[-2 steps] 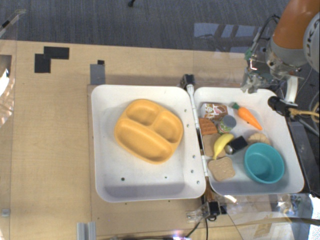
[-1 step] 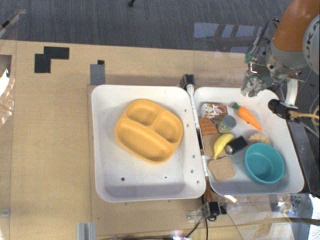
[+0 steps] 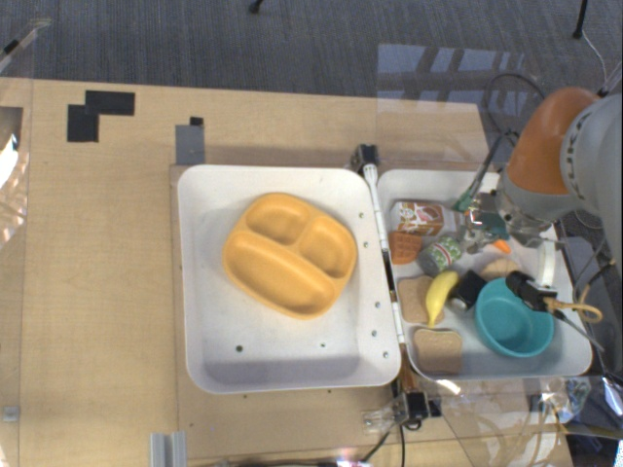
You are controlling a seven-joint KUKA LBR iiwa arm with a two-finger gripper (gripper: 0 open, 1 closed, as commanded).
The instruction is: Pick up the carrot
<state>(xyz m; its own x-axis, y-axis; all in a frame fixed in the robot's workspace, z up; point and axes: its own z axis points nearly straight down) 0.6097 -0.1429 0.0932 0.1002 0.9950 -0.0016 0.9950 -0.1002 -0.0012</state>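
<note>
My end effector [image 3: 479,224] hung low over the back of the right bin [image 3: 506,366], just under the grey wrist and its orange band, and from this slant I could not tell whether it was apart or together; nothing showed in its grip. Just beside it, toward the middle of the bin, sat a small round can [image 3: 440,254] and a printed carton [image 3: 421,216]. What I took for the carrot [image 3: 403,246] was the orange piece against the bin's left wall, tucked below the carton and touching or nearly touching the can, though at this size it might have been some other orange toy. Nearer the front lay a banana [image 3: 440,296], a slice of bread [image 3: 438,349] and a teal bowl [image 3: 513,321]. The left bin [image 3: 292,363] held a yellow divided plate [image 3: 290,254], well apart from all this on the worktop. I judged the carrot to be a light, stiff plastic play-food piece: not fragile, but smooth and tapered, so likely to slip or squirt out of a pinch near the thin end. The best hold seemed to be across its thicker middle, closing across the short axis. Its crowding was the harder part, as the wall, carton and can left little room to come down on either side, and a careless descent could have nudged the can or caught the carton instead.
</note>
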